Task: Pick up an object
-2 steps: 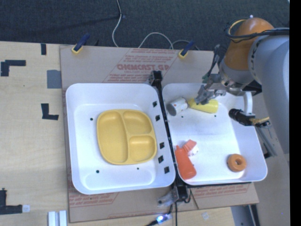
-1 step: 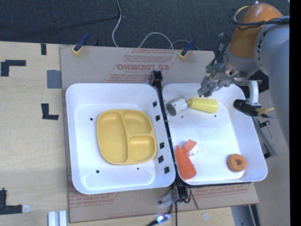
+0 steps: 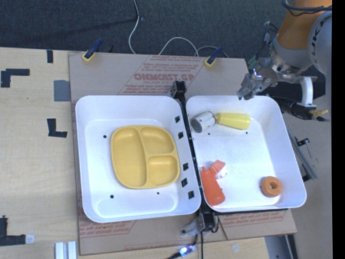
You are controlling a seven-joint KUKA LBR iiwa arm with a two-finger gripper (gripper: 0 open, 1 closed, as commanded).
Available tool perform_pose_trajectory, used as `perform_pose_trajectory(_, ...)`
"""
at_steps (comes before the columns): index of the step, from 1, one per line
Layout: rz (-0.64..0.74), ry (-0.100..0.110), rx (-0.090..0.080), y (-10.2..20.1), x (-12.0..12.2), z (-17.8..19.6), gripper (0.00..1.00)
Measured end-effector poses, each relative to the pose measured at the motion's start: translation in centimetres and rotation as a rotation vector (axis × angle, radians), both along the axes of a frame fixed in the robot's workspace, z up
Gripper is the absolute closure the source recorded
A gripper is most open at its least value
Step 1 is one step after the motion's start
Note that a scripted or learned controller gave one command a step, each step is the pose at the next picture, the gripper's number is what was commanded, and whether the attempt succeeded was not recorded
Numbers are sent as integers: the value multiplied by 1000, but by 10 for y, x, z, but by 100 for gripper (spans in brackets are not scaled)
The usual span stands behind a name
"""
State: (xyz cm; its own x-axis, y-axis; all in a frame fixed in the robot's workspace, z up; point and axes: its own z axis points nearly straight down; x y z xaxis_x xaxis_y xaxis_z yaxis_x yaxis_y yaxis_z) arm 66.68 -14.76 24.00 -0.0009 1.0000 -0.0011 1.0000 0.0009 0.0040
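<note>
Fixed overhead camera, slanted down over both bins

Divided tray in left bin; right bin holds bottle behind, spray bottle front-left, ring front-right.

Grey arm with rounded orange band near the top; dark cables looping beside it; small metallic gripper with dark fingers; white link piece below the wrist.
</note>
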Motion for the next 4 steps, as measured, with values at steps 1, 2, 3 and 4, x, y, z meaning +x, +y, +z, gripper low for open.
perform_pose_trajectory(1,1,0,0,0,1,53,100)
perform_pose_trajectory(2,4,7,2,50,-11,40,100)
perform_pose_trajectory(3,4,8,2,106,-38,30,100)
perform_pose_trajectory(4,3,9,1,150,-64,11,100)
